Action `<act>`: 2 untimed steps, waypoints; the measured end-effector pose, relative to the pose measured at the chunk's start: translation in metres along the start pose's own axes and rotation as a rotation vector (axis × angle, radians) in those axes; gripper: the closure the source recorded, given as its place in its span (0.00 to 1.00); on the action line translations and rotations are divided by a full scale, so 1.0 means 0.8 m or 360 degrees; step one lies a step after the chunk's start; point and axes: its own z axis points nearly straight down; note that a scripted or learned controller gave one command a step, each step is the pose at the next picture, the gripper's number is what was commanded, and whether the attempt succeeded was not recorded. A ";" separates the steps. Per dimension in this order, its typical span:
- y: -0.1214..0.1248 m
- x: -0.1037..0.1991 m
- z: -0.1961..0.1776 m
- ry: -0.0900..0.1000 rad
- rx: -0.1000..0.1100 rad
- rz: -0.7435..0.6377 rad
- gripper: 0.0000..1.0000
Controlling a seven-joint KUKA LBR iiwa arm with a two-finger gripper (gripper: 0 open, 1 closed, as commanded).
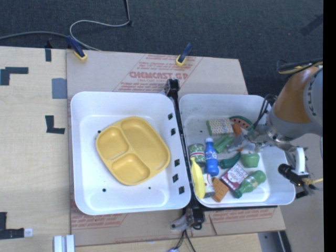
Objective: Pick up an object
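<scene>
The right white bin [273, 196] holds a heap of toy groceries: a blue bottle [211, 157], a yellow banana [197, 178], a green can [197, 151], a beige cracker [218, 125], a watermelon slice [242, 122], a green round fruit [251, 159], a green bottle [250, 184] and a red packet [233, 176]. My gripper [245, 140] is low inside this bin, over the items between the watermelon slice and the green fruit. The grey wrist and orange band [294, 101] reach in from the right and hide the bin's right part.
The left white bin [84, 193] holds a yellow compartment plate [133, 150]. A black divider with clips [177, 140] runs between the bins. Both rest on cardboard [152, 72]; cables lie beyond it.
</scene>
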 end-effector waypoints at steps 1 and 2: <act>0.000 0.001 -0.011 0.0002 0.0002 0.0000 1.00; 0.000 0.001 -0.011 0.0002 0.0002 -0.0001 0.00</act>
